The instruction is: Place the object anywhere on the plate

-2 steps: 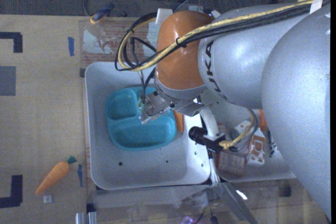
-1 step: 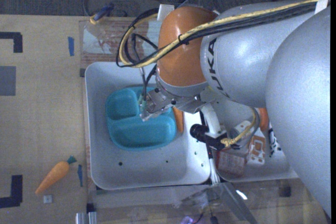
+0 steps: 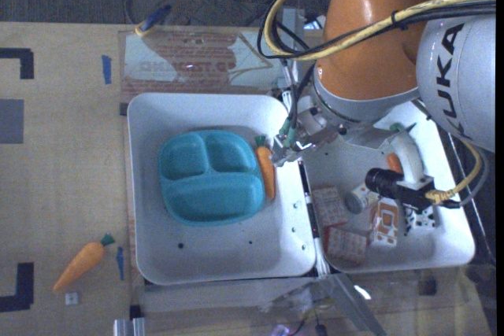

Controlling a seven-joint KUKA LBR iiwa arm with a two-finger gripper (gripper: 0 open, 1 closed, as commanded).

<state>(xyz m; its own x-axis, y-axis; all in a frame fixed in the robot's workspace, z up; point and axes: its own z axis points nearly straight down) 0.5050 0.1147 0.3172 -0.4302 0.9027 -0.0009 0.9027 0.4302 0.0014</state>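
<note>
Carrot (orange) against the plate's right rim, beneath claw.

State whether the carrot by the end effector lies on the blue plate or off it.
Partly on: the carrot lies along the blue plate's right rim, overlapping its edge.

Orange toy carrot lying against blue divided plate's right rim

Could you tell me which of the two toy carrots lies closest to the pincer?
The carrot at the blue plate's right rim, just below the pincer; the other carrot lies outside the bins.
</note>
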